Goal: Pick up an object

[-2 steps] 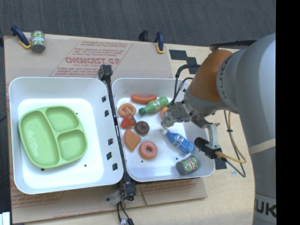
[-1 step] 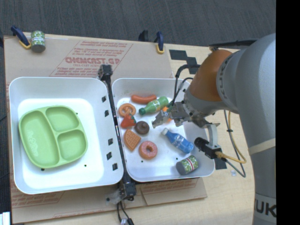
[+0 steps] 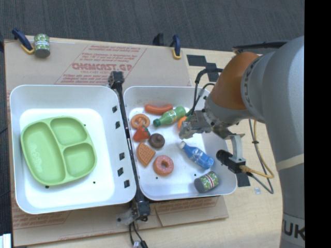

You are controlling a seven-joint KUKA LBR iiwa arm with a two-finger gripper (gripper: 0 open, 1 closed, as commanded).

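Observation:
The right bin (image 3: 170,187) holds toy food: a hot dog (image 3: 158,108), a green bottle (image 3: 170,116), a bagel (image 3: 139,121), a strawberry (image 3: 141,134), a chocolate donut (image 3: 156,140), a waffle (image 3: 146,154), a pink donut (image 3: 164,165), a blue bottle (image 3: 197,155) and a green can (image 3: 207,182). My gripper (image 3: 187,129) hangs low in this bin, just right of the green bottle and above the blue bottle. An orange item (image 3: 182,122) peeks out at its tip. The wrist hides the fingertips.
The left bin (image 3: 31,94) carries a green divided plate (image 3: 58,149). A black divider (image 3: 124,138) separates the bins. Blue clamps (image 3: 176,45) and a small can (image 3: 42,44) sit at the bench's far edge. Cables (image 3: 258,159) trail right of the right bin.

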